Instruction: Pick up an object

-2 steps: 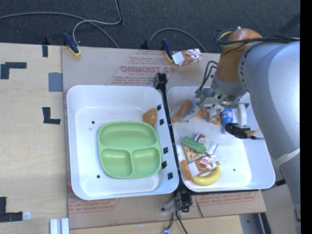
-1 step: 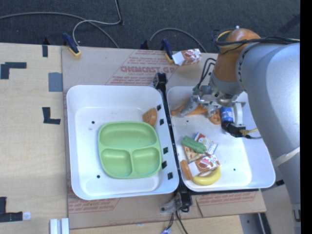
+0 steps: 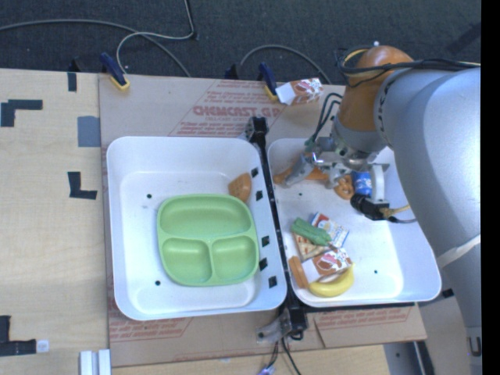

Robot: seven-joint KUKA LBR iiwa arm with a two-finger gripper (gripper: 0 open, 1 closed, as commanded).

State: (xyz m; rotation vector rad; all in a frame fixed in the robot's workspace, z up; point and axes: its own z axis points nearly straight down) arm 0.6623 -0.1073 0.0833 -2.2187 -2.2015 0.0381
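Hovering with the grey arm's end effector [image 3: 306,170] low in the far left corner of the right-hand shallow white bin [image 3: 391,266], close to the wall it shares with the other bin. Not showing whether open or closed from this slant: cannot tell.

Showing a small orange-brown piece [image 3: 316,173] right at the end effector, touching or just apart, impossible to say which. Showing also, just to the right of it, a rounded orange item [image 3: 342,184] and a small blue cylinder [image 3: 362,183] side by side.

Crowding together nearer the front of the same bin: a green oblong item [image 3: 307,229], a red-and-white packet [image 3: 332,262] and, at the front edge of the cluster, a yellow banana [image 3: 330,286].

Sitting in the left-hand white bin [image 3: 133,186]: a pale green three-compartment plastic plate [image 3: 207,237], with an orange lump [image 3: 241,184] just beyond its far right corner, near the shared wall.

Resting apart on the brown cardboard-covered worktop [image 3: 203,112], beyond both bins: another red-and-white packet [image 3: 301,91].
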